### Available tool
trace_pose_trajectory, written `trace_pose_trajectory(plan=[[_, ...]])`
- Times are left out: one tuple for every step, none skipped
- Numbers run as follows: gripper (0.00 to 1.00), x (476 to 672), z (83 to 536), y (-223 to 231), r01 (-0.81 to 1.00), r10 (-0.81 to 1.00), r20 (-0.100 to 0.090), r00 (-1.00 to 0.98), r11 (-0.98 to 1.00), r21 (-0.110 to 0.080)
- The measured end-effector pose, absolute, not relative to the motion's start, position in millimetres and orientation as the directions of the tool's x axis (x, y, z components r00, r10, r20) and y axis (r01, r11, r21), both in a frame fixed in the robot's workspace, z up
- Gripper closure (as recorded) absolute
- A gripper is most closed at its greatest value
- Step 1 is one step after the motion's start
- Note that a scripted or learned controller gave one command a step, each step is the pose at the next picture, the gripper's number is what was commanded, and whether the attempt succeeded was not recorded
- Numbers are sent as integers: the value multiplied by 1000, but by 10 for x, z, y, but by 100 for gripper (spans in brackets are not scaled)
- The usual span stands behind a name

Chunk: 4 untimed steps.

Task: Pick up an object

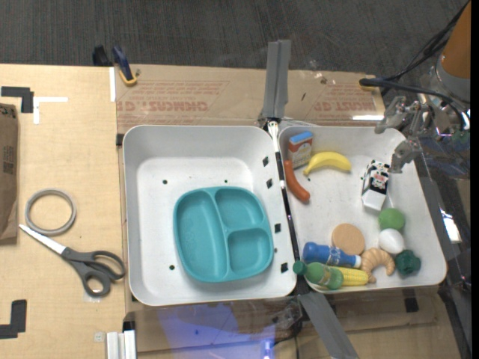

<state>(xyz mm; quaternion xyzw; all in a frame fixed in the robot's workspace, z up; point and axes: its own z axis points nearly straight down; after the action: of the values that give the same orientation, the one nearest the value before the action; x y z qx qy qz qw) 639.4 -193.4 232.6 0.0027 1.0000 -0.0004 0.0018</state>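
The hand (408, 137), its grip state unreadable, hovers over the right bin (432, 223) holding eleven toys; one teal tray (223, 232) lies left.

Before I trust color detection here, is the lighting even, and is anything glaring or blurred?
Camera view: mostly even light on both bins; a bluish glow spills along the bottom edge below the left bin; soft shadows hug the teal tray; the gripper at the right looks cluttered and slightly soft; the toys stay sharp.
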Motion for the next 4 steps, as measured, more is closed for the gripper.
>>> trace_pose_trajectory(plan=[[0,5830,928,-2159,-25,-25,-4,-1000,1000,-1],[0,5250,928,-2217,83,83,-3,-997,997,-1],[0,4839,961,-1450,37,37,-21,-999,999,-3],[0,5600,922,-1102,48,48,-3,-999,999,0]])
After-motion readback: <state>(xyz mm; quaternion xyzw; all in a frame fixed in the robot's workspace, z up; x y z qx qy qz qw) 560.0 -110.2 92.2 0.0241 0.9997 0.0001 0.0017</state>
